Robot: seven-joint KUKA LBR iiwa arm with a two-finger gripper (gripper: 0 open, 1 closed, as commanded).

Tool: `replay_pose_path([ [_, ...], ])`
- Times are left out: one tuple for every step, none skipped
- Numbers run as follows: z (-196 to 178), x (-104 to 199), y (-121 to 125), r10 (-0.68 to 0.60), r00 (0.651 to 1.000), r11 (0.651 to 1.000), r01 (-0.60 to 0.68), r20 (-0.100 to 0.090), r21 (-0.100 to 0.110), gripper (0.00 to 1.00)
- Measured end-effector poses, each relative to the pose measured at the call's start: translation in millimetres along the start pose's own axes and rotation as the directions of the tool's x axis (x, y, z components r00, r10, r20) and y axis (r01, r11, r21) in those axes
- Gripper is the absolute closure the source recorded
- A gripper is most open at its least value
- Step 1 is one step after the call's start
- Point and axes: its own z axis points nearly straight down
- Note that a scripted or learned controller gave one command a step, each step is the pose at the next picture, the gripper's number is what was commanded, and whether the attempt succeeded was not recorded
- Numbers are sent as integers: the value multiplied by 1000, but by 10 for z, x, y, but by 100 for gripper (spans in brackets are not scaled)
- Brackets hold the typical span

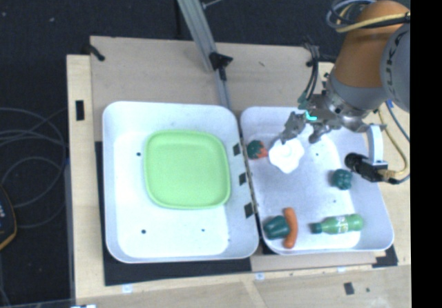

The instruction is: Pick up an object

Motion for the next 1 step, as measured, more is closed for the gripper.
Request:
replay_pose_path([
  [0, 0, 0, 0, 1000, 1000, 0, 0, 0, 0],
])
